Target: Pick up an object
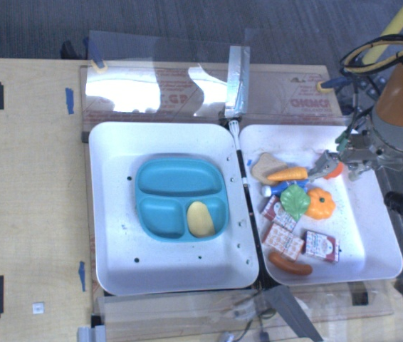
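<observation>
My gripper (338, 169) hangs over the upper right part of the right bin (379, 255), its fingers spread open. A small orange-red piece (335, 168) shows between them; whether they touch it I cannot tell. Just left of the gripper lie an orange carrot (287, 174) and a tan bread piece (265, 165). Below them sit a green vegetable (295, 199), an orange pumpkin (321, 203), two red-and-white cartons (320, 246) (282, 239) and a brown sausage (291, 264).
The left bin (109, 212) holds a blue divided tray (166, 184) with a yellow potato-like piece (201, 219) in its lower right compartment. A grey divider post (236, 80) stands behind the bins. Yellow and black cables (379, 48) run at the upper right.
</observation>
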### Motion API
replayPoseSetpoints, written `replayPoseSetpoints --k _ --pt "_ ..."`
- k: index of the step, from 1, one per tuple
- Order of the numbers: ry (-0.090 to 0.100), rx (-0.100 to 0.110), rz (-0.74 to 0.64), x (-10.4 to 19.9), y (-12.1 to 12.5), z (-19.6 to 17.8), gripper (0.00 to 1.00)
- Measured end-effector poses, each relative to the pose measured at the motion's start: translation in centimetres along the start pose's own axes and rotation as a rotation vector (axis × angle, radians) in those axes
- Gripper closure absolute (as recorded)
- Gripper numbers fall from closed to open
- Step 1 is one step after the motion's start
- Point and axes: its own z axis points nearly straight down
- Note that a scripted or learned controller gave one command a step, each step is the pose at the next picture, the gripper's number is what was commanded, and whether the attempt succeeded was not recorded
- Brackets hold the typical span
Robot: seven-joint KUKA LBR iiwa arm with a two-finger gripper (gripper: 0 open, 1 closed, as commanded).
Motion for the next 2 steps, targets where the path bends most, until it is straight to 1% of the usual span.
replayPoseSetpoints --k 1,2 --pt "-0.010 -0.020 -0.219 -0.2 2.2 8.4 0.00" --pt "-0.002 -0.005 -0.281 -2.0 0.5 11.1 0.00"
